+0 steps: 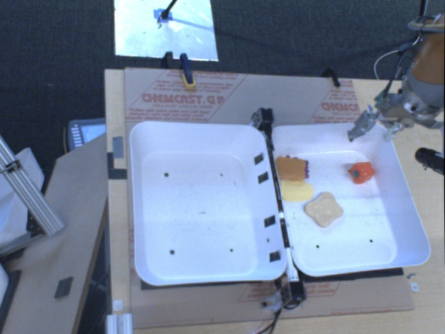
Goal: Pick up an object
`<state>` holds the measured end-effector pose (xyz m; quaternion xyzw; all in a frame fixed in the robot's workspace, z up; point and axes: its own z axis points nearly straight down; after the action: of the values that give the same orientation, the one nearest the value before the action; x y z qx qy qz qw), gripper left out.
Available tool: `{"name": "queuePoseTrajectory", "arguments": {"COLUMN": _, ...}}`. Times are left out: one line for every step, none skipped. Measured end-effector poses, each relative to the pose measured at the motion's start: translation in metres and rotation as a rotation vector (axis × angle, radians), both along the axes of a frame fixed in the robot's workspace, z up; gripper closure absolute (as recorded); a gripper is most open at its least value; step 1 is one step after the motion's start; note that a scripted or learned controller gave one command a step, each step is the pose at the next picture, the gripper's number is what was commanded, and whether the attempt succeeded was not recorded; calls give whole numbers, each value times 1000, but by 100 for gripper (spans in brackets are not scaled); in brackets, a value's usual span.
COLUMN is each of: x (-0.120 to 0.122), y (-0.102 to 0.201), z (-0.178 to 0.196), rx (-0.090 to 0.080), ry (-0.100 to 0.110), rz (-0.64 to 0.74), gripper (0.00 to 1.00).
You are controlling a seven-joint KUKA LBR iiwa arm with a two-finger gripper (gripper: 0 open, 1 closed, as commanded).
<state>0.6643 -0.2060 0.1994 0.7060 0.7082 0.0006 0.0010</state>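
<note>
The left bin [195, 207] is sitting bare, while the right bin [389, 249] is holding a brown block [292, 168], a yellow piece [297, 192], a tan piece [324, 209] and a red toy [361, 172]. The gripper [375, 126] is hovering over the bin's far right corner with fingers spread and nothing between them, so the picking is not yet begun.

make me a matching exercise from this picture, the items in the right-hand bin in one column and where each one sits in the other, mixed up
Column one:
1. red-orange item
2. brown item
3. pale yellow item
4. tan item

Column two:
A. nearest the bin's front edge
B. against the divider, farthest back of the items there
C. alone toward the right side, closest to the end effector
D. just in front of the brown one

Pairs: 1-C, 2-B, 3-D, 4-A
</note>
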Motion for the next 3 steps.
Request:
{"name": "queuePoseTrajectory", "arguments": {"x": 1, "y": 0, "z": 12, "rx": -2, "ry": -4, "rz": 4, "gripper": 100}}
{"name": "queuePoseTrajectory", "arguments": {"x": 7, "y": 68, "z": 106, "rx": 0, "ry": -11, "rz": 8, "gripper": 100}}
{"name": "queuePoseTrajectory", "arguments": {"x": 6, "y": 164, "z": 185, "rx": 3, "ry": -11, "rz": 12, "gripper": 100}}
